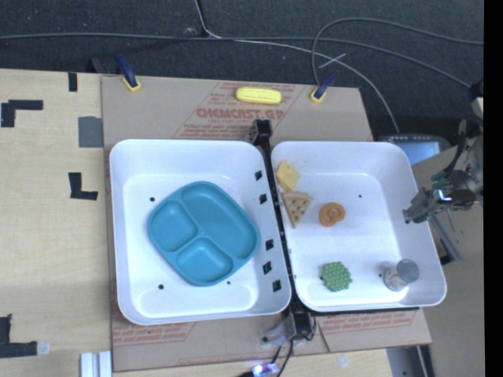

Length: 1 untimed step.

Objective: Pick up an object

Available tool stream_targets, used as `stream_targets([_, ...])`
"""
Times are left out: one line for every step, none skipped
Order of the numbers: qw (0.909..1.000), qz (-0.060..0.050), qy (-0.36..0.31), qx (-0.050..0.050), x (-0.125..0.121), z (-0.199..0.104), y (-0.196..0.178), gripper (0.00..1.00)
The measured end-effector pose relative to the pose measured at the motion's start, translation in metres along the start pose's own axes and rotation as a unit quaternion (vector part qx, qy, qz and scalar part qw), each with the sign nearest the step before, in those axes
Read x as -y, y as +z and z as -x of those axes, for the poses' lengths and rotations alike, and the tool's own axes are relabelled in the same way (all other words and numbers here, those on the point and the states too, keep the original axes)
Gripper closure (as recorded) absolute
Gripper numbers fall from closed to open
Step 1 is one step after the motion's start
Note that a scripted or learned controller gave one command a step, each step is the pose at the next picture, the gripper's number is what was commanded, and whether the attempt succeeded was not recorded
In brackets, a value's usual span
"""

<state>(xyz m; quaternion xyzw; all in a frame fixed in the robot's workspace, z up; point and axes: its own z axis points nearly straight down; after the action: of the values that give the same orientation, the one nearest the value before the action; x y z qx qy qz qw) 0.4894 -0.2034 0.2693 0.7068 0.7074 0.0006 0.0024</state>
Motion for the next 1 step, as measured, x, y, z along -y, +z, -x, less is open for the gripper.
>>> stream_targets([1.0, -0.003, -0.002, -0.001, -0.0047, -0.0422, 0.0082, 1.0])
